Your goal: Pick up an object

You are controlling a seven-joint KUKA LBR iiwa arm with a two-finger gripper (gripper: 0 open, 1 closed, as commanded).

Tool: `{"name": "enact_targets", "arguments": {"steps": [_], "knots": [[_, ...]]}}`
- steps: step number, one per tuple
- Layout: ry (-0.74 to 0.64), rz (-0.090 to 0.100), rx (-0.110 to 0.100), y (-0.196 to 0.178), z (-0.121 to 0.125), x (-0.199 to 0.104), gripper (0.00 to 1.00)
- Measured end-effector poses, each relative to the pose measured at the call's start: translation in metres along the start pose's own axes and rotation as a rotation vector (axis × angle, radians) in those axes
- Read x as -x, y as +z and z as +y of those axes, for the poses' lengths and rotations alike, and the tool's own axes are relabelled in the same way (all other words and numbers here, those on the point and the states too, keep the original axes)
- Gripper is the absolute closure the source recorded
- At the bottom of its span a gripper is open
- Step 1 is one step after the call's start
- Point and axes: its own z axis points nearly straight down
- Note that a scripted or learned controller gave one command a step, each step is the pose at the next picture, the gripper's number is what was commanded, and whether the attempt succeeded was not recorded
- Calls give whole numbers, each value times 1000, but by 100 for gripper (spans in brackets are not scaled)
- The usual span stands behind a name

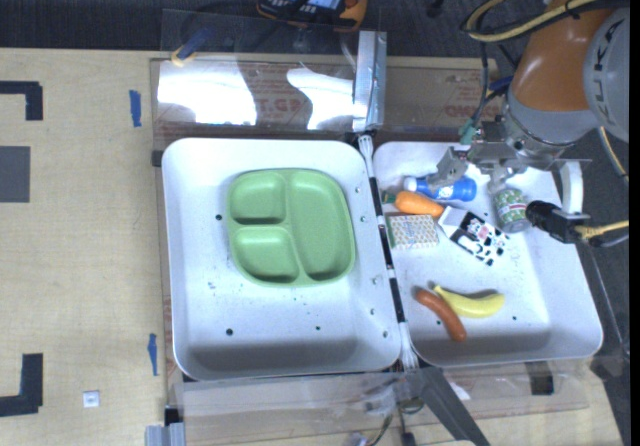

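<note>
A green divided plate (290, 226) is lying in the left bin (190, 264); in the right bin (560, 319), a carrot (418, 203), bottle (452, 190) and banana (474, 303) are sitting; at two o'clock the gripper (478, 160) is hovering, its grip impossible to tell.

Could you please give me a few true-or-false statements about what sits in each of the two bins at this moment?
1. The green divided plate lies in the left bin. True.
2. The banana lies in the left bin. False: it lies in the right bin.
3. The carrot sits beside the blue bottle. True.
4. The gripper hangs over the plate. False: it is over the right bin's far side.
5. The banana touches a red-orange sausage-shaped item. True.
</note>
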Motion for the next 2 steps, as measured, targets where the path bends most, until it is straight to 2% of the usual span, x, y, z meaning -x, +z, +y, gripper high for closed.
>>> {"name": "enact_targets", "arguments": {"steps": [1,2], "knots": [[-18,0,1,65,-10,41,0],[39,-2,5,69,-2,71,0]]}}
